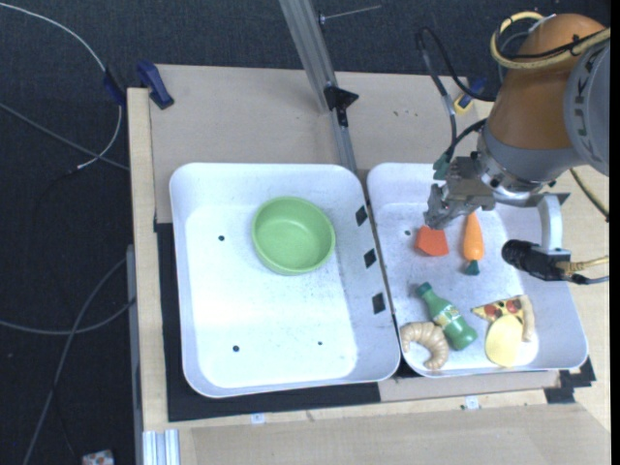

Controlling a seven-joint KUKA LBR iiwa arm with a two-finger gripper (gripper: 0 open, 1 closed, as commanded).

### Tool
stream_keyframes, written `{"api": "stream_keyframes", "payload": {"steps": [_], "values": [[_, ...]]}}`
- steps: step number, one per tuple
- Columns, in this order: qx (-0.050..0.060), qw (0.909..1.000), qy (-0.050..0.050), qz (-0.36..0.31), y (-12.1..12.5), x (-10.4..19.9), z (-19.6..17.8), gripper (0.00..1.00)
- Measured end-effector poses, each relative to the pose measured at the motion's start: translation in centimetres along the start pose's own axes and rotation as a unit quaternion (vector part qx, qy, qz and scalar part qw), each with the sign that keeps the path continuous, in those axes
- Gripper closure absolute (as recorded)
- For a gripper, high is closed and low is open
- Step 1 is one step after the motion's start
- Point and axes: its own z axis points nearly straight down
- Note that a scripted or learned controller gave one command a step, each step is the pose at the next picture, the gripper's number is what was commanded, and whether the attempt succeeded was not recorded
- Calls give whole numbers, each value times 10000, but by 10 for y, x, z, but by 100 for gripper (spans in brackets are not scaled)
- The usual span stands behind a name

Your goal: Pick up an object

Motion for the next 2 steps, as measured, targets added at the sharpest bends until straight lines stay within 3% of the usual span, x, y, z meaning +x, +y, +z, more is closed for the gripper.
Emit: {"api": "stream_keyframes", "payload": {"steps": [2], "values": [[-4,10000,-4,8,48,106,3,100]]}}
